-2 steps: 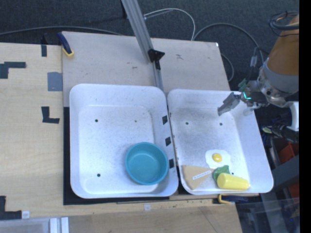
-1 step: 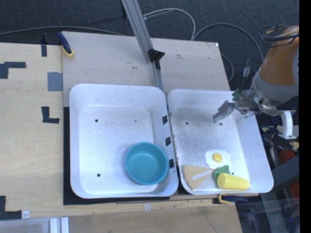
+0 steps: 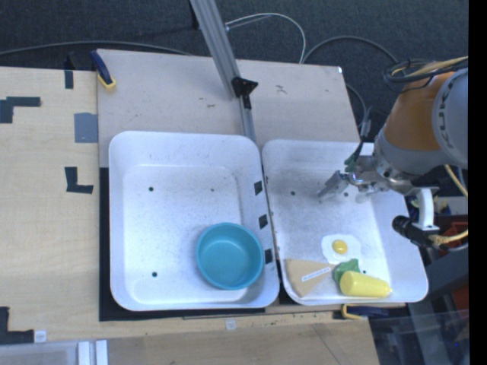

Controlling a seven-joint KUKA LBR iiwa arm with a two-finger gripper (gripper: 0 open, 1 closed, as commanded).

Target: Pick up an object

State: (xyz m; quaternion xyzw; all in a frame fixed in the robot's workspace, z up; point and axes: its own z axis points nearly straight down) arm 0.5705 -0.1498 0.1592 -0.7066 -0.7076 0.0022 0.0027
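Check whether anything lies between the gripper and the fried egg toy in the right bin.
Nothing visible does. The gripper hangs over the upper part of the right bin, and the fried egg toy lies lower in the same bin, with bare white floor between them. The cheese wedge and corn sit beyond it.

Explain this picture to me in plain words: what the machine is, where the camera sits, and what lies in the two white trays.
One camera looks down at a slant on a bench. The grey and orange robot arm reaches in from the right; its gripper hangs over the right bin with nothing between its fingers. The left bin holds a blue bowl. At the right bin's near end lie a toy fried egg, a cheese wedge and a yellow toy corn cob with a green end.
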